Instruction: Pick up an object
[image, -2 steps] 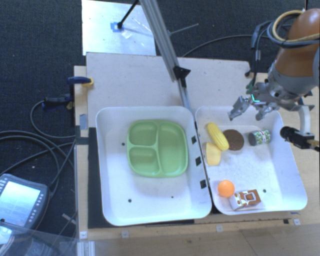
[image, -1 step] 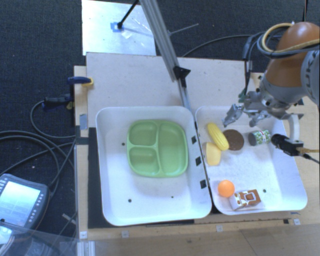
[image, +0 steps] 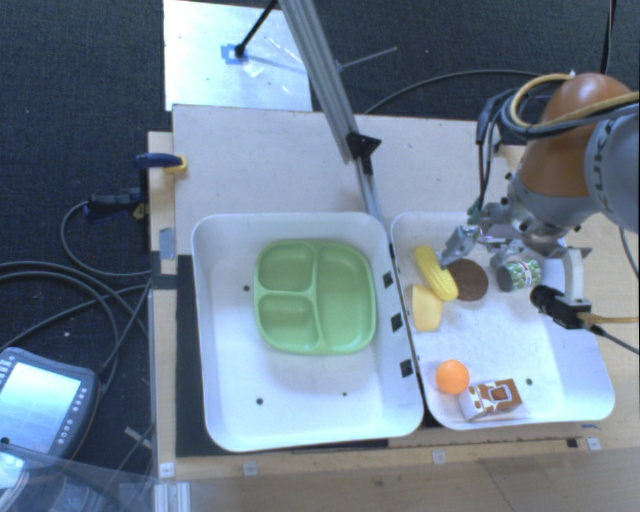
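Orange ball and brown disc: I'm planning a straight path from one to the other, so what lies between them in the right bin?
In the camera view, bare white bin floor separates the orange ball from the brown disc.

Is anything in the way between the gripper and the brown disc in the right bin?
Nothing visible. The gripper hangs just above and left of the brown disc. The banana lies against the disc's left side, close enough to get bumped.
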